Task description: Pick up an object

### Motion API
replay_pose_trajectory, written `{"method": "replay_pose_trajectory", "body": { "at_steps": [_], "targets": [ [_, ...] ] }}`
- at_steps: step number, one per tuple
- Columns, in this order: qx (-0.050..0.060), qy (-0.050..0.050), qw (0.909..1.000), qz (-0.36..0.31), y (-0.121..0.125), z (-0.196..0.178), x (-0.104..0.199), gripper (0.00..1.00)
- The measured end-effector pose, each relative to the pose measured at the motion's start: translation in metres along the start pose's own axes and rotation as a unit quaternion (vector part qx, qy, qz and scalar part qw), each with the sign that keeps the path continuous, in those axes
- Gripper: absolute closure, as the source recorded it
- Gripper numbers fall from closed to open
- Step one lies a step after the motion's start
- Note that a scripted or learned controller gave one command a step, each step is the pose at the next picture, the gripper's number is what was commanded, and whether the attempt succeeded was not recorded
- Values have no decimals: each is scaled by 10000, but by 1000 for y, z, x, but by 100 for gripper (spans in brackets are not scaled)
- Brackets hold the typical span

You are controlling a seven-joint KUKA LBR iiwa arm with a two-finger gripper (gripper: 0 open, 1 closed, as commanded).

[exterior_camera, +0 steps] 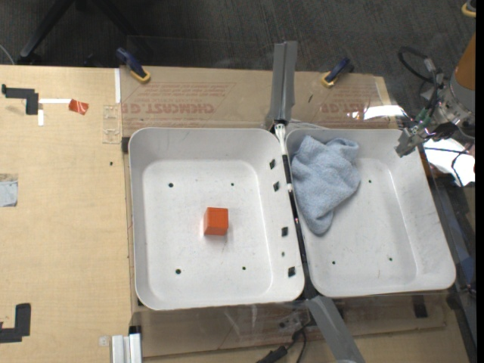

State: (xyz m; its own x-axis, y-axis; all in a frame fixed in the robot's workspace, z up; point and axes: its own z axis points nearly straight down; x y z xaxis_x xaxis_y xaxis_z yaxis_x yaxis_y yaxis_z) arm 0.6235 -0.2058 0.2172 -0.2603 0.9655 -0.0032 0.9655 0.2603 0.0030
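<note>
An orange-red block (pixel 216 221) lies near the middle of the left white bin (pixel 151 263). A crumpled light blue-grey cloth (pixel 325 177) rests in the upper left part of the right white bin (pixel 408 267), against the divider. My gripper (pixel 412 138) hangs at the right bin's upper right rim, at the end of the arm that enters from the right edge. It is well apart from the cloth and far from the block. Nothing is seen in its grasp.
A grey metal post (pixel 283 82) rises behind the seam between the bins. Two clamps (pixel 133 64) (pixel 336 72) hold the cardboard backing. A wooden bench top (pixel 53 203) lies to the left. Cables (pixel 446 157) trail near the right bin's edge.
</note>
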Motion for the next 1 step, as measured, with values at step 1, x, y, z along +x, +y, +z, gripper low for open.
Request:
{"method": "replay_pose_trajectory", "body": {
  "at_steps": [1],
  "targets": [
    [7, 1, 9998, 201, -5, -77, -11, 100]
  ]
}}
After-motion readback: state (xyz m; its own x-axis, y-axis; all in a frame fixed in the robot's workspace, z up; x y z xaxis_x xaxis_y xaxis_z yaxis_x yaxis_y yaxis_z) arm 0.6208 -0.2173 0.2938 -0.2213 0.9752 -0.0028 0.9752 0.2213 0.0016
